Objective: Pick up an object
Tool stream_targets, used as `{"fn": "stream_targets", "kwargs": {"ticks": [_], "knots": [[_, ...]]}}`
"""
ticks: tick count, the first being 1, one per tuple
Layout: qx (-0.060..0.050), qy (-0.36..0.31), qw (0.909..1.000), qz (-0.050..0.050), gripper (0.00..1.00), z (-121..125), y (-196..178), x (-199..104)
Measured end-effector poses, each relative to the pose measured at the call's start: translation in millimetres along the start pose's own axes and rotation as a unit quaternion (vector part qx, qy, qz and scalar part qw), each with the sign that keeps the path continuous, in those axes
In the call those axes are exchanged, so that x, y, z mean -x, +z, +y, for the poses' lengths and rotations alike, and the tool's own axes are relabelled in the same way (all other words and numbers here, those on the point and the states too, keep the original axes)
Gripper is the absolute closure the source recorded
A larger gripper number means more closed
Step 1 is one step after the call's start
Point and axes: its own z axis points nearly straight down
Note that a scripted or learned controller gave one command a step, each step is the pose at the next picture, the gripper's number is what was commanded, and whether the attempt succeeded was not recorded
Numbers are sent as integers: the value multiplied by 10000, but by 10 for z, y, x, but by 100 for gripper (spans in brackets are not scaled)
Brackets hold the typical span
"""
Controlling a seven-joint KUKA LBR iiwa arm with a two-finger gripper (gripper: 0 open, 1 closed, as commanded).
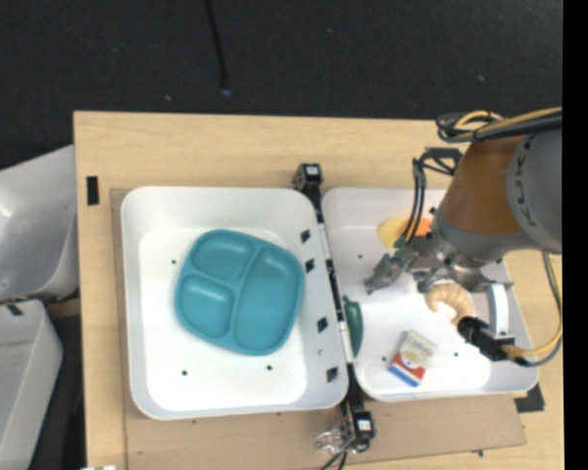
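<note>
The right bin [441, 385] holds several things. A yellow piece [392, 230] with an orange bit [424, 226] beside it lies at the back. A tan croissant-shaped item [451, 298] is partly under the wrist. A small red, white and blue box [413, 356] sits near the front. A dark green object [353, 319] rests against the bin's left wall. My gripper [380, 276] hangs low over the bin's middle left, just in front of the yellow piece and left of the croissant. Nothing shows in its grasp.
The left bin [142, 282] holds a teal divided plate [240, 290]. A divider with black clips [325, 292] separates the two bins. The grey and orange arm [490, 199] covers the right bin's back right part.
</note>
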Motion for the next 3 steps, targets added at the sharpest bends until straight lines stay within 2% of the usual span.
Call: {"fn": "stream_targets", "kwargs": {"ticks": [1, 2, 3], "knots": [[28, 30, 10000, -2, 100, 13, -130, 12], [41, 18, 10000, -5, 100, -51, -613, 79], [57, -26, 10000, -10, 100, 12, -1239, 136]]}}
